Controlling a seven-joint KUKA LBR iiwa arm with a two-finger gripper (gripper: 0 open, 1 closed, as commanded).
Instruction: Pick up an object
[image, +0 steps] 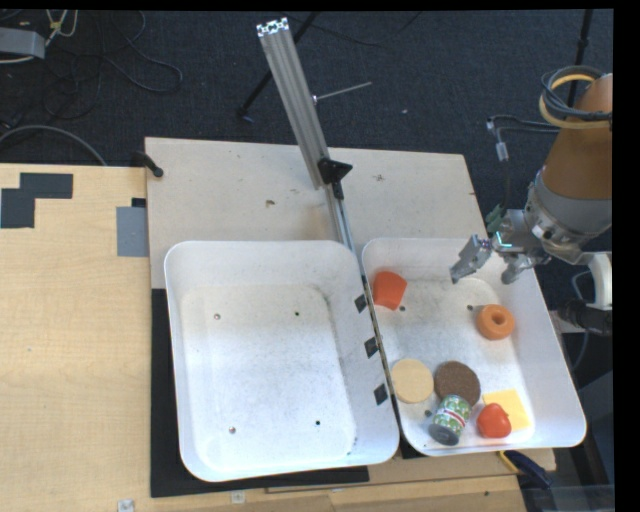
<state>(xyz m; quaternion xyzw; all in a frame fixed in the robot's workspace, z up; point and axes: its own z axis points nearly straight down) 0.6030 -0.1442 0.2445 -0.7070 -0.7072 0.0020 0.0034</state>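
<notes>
At the right of the frame, the hand (492, 260) is hovering over the right bin (560, 372), its metal fingers spread apart, gripping nothing. Below it a ring-shaped orange doughnut (495, 321) is lying, with an orange cup (389, 290) leftward.

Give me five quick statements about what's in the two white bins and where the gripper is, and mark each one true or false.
1. The orange ring lies in the right bin. True.
2. The gripper holds the orange cup. False: the cup lies apart from it, near the divider between the bins.
3. The small can lies in the left bin. False: it lies in the right bin, near the front edge.
4. The tan disc sits beside the brown disc. True.
5. The yellow block is at the far end of the right bin. False: it is near the front, next to the red piece.
</notes>
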